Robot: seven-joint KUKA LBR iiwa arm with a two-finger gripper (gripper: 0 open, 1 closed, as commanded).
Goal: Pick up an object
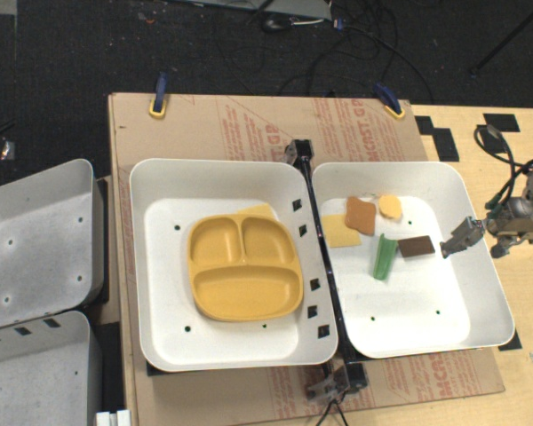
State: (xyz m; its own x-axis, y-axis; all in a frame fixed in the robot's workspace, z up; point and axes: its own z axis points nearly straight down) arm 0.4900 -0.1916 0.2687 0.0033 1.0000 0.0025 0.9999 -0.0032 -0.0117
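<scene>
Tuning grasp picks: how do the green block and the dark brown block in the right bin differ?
The green block is long and narrow, lying nearly along the bin's depth; the dark brown block is shorter, broader and lies crosswise. The brown one sits nearer the gripper. Both lie flat on the right bin floor, close together.

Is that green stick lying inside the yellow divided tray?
No, the green stick lies on the floor of the right bin beside a dark brown block, while the yellow tray sits in the left bin.

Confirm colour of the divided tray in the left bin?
Yellow tray, clearest in the camera view.
</scene>
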